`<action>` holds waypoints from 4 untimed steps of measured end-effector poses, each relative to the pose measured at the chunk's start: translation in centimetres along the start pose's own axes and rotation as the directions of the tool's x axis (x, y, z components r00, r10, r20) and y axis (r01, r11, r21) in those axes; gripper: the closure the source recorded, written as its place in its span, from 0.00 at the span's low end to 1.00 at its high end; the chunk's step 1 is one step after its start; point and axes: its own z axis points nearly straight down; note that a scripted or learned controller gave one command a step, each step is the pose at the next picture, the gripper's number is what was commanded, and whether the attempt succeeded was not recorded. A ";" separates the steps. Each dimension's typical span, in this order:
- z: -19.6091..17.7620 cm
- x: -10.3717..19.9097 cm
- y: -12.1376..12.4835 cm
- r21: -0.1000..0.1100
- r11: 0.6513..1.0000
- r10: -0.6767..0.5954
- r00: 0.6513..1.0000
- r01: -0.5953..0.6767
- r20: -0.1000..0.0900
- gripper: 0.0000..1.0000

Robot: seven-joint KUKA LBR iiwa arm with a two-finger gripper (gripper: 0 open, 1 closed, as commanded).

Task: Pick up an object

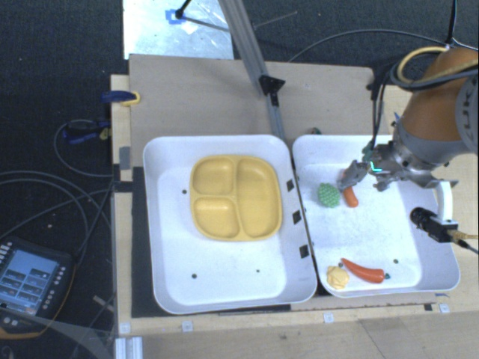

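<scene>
The fingers' (pixel 352 179) spread cannot be told; a small orange piece (pixel 350 197) lies just below them in the right bin (pixel 441 275), green ball (pixel 328 195) beside, red chili (pixel 364 271) and yellow toy (pixel 337 277) nearer. The left bin (pixel 161 223) holds a yellow divided plate (pixel 236 197).

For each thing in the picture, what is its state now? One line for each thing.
gripper: low in the right bin, by the small orange piece
small orange piece: lying loose
green ball: resting in the bin
long orange piece: lying flat
yellow piece: resting
yellow tray: upright
</scene>
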 end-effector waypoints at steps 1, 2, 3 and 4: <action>6.1 0.7 0.0 0.006 1.000 0.003 1.000 -0.003 0.000 0.00; 10.8 0.7 -0.1 0.004 1.000 0.003 1.000 -0.003 0.001 0.00; 9.5 0.7 0.1 -0.001 1.000 0.003 1.000 -0.003 0.000 1.00; 3.1 0.7 0.8 -0.007 1.000 -0.003 1.000 0.003 0.002 1.00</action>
